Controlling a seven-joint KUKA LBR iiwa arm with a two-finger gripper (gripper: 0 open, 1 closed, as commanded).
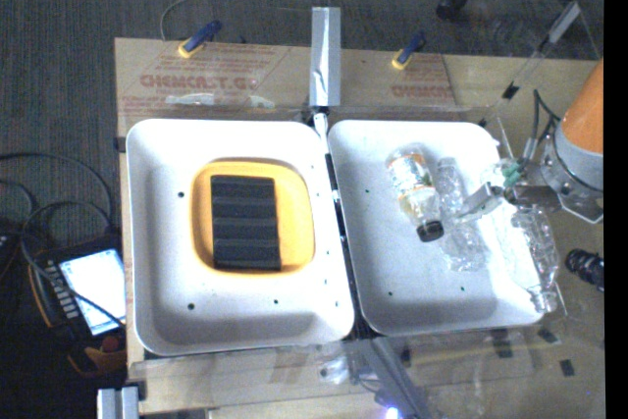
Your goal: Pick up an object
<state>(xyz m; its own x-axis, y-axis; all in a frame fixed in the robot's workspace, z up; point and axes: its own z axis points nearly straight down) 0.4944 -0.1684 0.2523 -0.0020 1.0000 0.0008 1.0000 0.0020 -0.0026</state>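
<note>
Left bin [157, 211] holds yellow tray [206, 201] with black ridged block [243, 223], right bin [392, 299] holds clear plastic bottle [414, 186] near divider side, claw [496, 193] just beside bottle, grip state unclear

The arm [587, 128] reaches in from the right, its pincer [491, 196] low.

The left bin [147, 211] holds a yellow sponge [253, 216] with a black ribbed top. In the right bin [392, 299] lie clear plastic bottles [417, 191], one black-capped. The gripper [491, 196] hangs over that bin's right side, seemingly near a bottle.
</note>
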